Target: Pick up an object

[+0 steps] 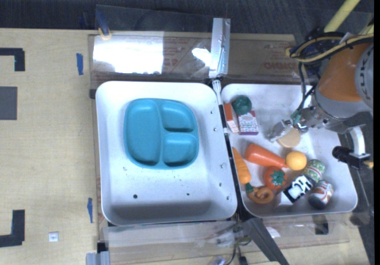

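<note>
Whether the jaws (291, 127) are open cannot be told as they are being hung just above the orange ball (295, 160) in the right bin (350, 198); light, stiff and slippery, it is best being gripped across its middle.

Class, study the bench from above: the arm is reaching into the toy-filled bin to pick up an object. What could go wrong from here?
1. The toys lie packed together: the orange plastic carrot, yellow ball and red tomato sit so close that a grab may nudge neighbours or catch two.
2. The gripper hangs near the right white bin's back wall above a pale beige piece; it might slip off that low shape.
</note>
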`<move>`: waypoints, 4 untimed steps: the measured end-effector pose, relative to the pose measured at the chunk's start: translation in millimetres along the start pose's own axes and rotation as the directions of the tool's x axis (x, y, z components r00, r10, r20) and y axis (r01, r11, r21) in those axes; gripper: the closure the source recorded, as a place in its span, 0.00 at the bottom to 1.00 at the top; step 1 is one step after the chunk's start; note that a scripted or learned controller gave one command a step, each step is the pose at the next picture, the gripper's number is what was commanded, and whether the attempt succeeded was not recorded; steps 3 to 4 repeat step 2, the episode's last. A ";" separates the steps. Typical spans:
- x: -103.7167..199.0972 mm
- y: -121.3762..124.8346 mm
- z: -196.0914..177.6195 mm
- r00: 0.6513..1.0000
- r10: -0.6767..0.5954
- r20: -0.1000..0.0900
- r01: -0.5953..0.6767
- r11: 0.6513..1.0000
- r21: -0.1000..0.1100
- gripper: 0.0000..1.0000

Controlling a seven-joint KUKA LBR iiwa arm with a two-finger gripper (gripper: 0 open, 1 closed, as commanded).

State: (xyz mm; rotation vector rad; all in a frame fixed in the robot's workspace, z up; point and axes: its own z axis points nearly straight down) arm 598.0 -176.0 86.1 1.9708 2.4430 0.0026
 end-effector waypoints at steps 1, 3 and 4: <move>-0.5 1.4 -11.3 1.000 0.000 0.003 0.001 1.000 -0.004 1.00; 92.0 -6.8 -133.2 0.997 0.072 0.000 -0.072 0.997 -0.007 1.00; 92.0 -6.8 -133.2 0.997 0.072 0.000 -0.072 0.997 -0.007 1.00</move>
